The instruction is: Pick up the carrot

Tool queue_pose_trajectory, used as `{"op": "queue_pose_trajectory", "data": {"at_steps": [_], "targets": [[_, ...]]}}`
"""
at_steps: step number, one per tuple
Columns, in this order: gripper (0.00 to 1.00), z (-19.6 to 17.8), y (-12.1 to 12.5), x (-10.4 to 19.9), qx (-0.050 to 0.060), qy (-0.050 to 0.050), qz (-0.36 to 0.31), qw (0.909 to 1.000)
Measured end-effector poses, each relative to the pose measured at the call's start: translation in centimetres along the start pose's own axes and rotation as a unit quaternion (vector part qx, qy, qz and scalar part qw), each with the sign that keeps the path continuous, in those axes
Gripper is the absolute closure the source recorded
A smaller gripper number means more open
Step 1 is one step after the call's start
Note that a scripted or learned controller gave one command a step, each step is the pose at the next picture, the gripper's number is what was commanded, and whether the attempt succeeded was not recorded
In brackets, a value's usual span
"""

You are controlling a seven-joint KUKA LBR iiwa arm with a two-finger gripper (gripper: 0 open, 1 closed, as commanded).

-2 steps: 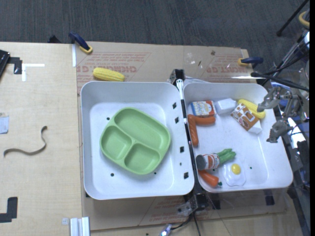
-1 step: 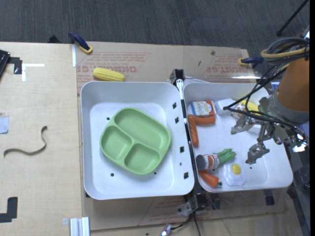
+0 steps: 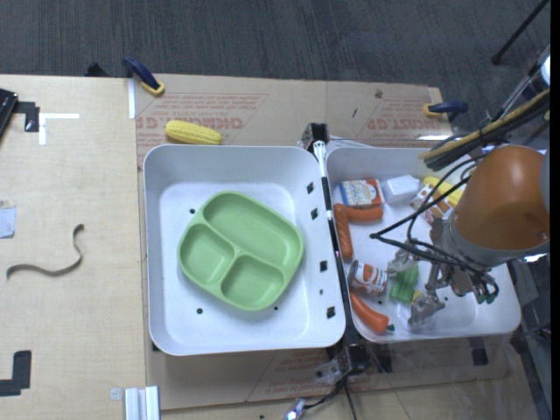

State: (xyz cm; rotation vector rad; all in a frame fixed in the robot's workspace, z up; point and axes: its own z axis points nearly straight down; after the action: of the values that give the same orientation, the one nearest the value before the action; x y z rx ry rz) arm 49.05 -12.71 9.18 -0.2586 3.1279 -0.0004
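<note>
The arm's orange band (image 3: 500, 201) bulges at the right of the frame, highest above the bench. Below it the gripper (image 3: 426, 307) hangs over the lower part of the right bin (image 3: 490, 322); whether it is apart or together I cannot tell. The carrot (image 3: 368, 313) lies at the bin's lower left, left of the gripper and apart from it. A small can (image 3: 367, 277) sits just above the carrot. The left bin (image 3: 166, 234) holds a green divided plate (image 3: 241, 250). A corn cob (image 3: 192, 131) lies on cardboard above it.
</note>
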Motion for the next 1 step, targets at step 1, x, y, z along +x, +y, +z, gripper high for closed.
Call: {"op": "queue_pose_trajectory", "data": {"at_steps": [1], "targets": [[0.00, -0.08, -3.81, 0.43, 0.000, -0.001, -0.215, 0.9766]]}}
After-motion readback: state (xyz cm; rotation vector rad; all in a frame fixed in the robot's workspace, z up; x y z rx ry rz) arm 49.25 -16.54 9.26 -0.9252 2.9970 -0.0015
